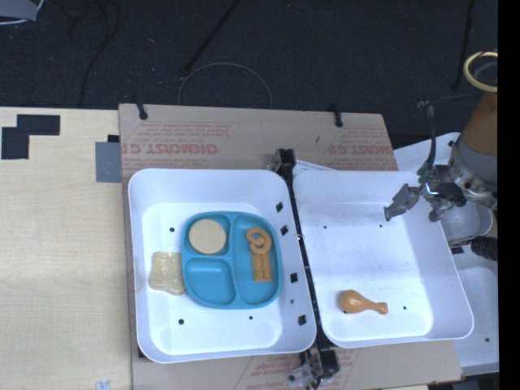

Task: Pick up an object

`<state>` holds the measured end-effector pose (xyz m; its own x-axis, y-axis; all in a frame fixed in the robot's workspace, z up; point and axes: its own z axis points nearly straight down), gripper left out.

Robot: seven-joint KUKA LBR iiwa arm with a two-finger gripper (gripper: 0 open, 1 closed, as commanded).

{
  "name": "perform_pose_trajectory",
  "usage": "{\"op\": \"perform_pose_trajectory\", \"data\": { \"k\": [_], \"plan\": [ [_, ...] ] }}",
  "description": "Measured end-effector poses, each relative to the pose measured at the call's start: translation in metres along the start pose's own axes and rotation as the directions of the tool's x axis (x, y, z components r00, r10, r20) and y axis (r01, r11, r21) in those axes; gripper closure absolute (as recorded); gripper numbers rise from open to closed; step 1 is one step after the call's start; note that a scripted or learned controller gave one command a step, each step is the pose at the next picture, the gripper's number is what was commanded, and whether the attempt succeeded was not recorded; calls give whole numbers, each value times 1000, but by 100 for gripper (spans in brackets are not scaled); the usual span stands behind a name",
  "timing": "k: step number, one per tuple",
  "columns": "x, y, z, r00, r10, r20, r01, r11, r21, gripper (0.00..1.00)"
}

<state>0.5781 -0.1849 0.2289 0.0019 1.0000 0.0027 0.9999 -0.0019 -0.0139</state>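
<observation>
Here two white bins sit side by side on the table. The left bin (pixel 146 218) holds one blue tray (pixel 223 287) with a round cracker (pixel 206 236) and a pretzel (pixel 258 240), plus one toast (pixel 166 272) beside it. The right bin (pixel 406 315) holds one drumstick (pixel 362 303), lower centre. The hand (pixel 422 201), fingers apart, hovers at right with nothing in it. Cardboard (pixel 244 140) reads mirrored print.

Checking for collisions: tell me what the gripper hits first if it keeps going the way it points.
Probably the bare floor of the right bin. The gripper points left and downward; the drumstick-shaped toy lies well off that line. Depth is unclear.
</observation>
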Motion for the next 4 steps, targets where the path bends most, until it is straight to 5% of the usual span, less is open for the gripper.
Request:
{"op": "perform_pose_trajectory", "data": {
  "k": [1,4],
  "plan": [
    [0,2,-7,1000,-2,3,2,1000,-13,0],
    [2,3,144,1000,-1,2,1,1000,-10,0]
  ]
}}
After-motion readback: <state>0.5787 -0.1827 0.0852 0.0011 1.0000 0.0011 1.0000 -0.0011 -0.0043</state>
